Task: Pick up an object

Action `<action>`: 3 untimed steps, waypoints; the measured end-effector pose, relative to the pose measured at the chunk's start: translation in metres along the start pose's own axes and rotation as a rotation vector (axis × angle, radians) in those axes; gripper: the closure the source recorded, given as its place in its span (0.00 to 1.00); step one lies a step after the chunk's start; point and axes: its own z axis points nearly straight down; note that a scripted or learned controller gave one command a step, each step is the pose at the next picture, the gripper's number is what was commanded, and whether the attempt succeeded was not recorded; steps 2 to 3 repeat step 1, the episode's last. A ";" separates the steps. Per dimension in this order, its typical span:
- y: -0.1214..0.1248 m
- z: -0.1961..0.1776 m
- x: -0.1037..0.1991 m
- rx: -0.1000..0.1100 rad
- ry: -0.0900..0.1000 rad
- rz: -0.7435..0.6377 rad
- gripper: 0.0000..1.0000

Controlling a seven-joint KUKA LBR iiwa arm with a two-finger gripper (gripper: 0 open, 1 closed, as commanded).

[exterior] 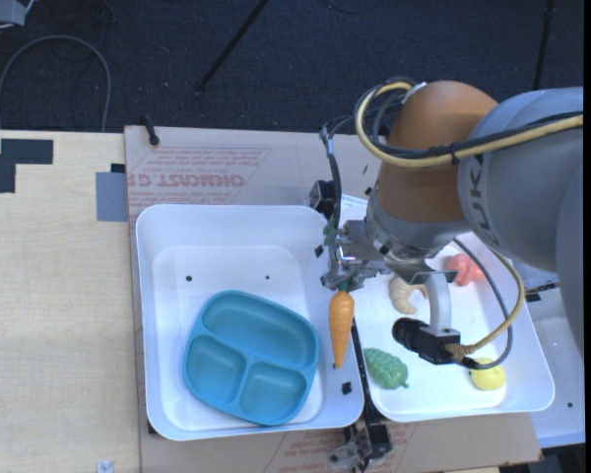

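Observation:
An orange carrot [341, 325] with a green top hangs point-down over the ridge between the two bins. Its top end sits between the fingers of my gripper [340, 276], which is shut on it. The grey arm with its orange band [438, 156] reaches in from the right and covers much of the right bin [534, 394]. A green leafy toy [386, 368] lies in the right bin just right of the carrot's tip.
A blue divided plate [251, 358] lies in the left bin [146, 294]. The right bin also holds a yellow lemon [488, 376], a pink piece [466, 269] and a beige piece [405, 295]. A black cable fitting [424, 341] hangs off the arm.

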 end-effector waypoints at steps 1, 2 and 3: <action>0.019 0.010 0.052 0.000 -0.001 0.001 1.00; 0.019 0.010 0.052 0.000 -0.001 0.001 1.00; 0.019 0.010 0.052 0.000 -0.001 0.001 1.00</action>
